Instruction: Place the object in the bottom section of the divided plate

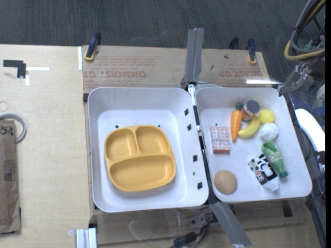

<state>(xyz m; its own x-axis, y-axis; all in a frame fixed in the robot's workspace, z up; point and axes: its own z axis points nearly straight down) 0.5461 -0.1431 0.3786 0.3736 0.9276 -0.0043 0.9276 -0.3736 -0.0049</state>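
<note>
A yellow divided plate [108, 150] lies in the left white bin [98, 112]. It has two small sections at the far side and one wide bottom section [142, 172] at the near side, all bare. The right bin [212, 107] holds the loose objects: a pink box [220, 139], a carrot [235, 124], a banana [249, 129], a lemon [266, 116], a small can [252, 107], a white lump [268, 132], a green bottle [274, 159], a black-and-white carton [262, 170] and a brown round item [225, 182].
Grey parts of the arm and its cables [305, 45] sit at the far right, beside the right bin. A raised divider [195, 123] separates the two bins. Cardboard [139, 66] lies behind them, and a brown bag [8, 174] at the left edge.
</note>
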